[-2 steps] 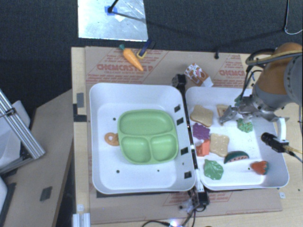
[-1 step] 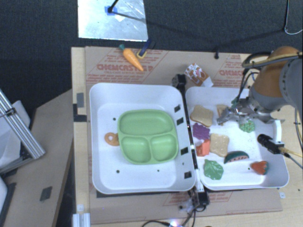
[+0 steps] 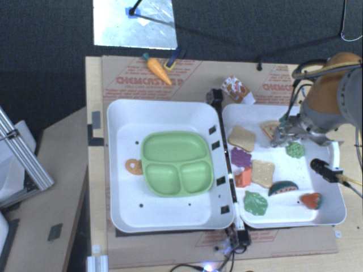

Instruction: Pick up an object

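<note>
The grey arm (image 3: 332,89) is reached in from the right and bent down over the far part of the right bin (image 3: 258,113). The gripper (image 3: 279,139) is lowered close to the bin floor. Whether the claw is released or clenched cannot be told, and nothing is seen to be grasped.

Two white bins are set side by side. In the left bin (image 3: 122,123) one green plate (image 3: 176,163) with three compartments is laid, and one small orange ring (image 3: 134,166) is placed just beside its left edge.

Nine toy food pieces are counted in the right bin:
- one small tan piece (image 3: 269,129)
- one knobbly green piece (image 3: 295,149)
- one pale bread slice (image 3: 242,138)
- one purple piece (image 3: 240,157)
- one orange-red block (image 3: 244,177)
- one toast slice (image 3: 262,173)
- one leafy green piece (image 3: 256,203)
- one watermelon wedge (image 3: 282,188)
- one red piece (image 3: 310,200)

Outside the bins, one carrot (image 3: 159,71) and one wrapped snack (image 3: 235,88) are laid on the bench.

The small tan piece is found at the far side of the right bin, just beside the gripper on its left. It is seen as flat, roughly square and light brown, with a speckled face. The knobbly green piece is found just beside the gripper on the other side.
</note>
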{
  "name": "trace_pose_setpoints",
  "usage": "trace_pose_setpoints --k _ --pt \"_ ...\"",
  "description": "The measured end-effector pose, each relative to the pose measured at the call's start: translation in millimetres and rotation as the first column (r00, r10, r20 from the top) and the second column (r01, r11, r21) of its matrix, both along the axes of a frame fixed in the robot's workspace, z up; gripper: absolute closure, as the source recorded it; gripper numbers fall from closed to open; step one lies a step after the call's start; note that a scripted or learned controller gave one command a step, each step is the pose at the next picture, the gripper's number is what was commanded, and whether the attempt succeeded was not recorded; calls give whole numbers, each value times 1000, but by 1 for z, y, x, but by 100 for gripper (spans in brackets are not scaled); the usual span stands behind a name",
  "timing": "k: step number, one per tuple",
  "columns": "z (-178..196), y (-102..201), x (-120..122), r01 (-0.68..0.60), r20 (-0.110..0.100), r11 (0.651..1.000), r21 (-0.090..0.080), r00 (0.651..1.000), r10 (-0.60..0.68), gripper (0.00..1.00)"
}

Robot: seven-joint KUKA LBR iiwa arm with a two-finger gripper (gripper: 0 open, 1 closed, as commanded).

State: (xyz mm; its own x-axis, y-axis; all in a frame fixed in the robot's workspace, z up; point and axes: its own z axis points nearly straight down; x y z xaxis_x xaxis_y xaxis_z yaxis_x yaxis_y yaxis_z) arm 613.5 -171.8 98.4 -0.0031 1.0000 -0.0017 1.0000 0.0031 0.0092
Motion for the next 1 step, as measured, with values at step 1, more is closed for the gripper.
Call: trace_pose_setpoints --k 1 --pt "59 4 10 -2 -2 1000 0 1000 2 100"
